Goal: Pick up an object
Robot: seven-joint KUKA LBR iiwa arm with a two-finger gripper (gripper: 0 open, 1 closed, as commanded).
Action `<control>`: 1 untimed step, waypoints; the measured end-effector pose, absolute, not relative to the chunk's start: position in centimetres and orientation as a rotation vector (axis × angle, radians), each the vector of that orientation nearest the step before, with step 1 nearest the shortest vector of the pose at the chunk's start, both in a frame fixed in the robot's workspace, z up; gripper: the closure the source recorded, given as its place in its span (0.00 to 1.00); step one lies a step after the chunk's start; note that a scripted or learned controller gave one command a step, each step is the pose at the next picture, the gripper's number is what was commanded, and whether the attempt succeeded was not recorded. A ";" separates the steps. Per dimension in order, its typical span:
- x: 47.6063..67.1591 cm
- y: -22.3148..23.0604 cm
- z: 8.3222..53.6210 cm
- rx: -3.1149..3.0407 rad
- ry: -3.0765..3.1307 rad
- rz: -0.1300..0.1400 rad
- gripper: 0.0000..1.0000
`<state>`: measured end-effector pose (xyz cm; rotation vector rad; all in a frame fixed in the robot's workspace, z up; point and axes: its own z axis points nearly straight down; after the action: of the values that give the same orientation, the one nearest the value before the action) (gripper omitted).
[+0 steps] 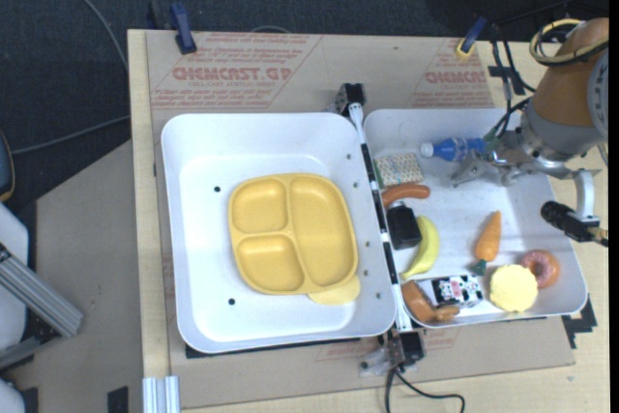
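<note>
Claw point(481, 166) sits at the upper right of the frame, over the far part of the right bin point(571, 300), just beside a blue bottle point(451, 149); we cannot tell its state. Lower in that bin we see a carrot point(489, 236), a banana point(425, 248), a sausage point(404, 192), a black block point(402, 227), a pink donut point(541, 267) and a yellow disc point(513, 288), all apart from the claw. At left, the other bin point(193, 208) holds a yellow tray point(290, 233). Both bins rest on the desk point(242, 73).
</note>
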<state>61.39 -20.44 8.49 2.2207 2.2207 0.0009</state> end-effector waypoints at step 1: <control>54.9 -21.3 8.4 2.223 2.223 0.000 0.00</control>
<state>54.86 -21.30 8.45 2.2234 2.2226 -0.0003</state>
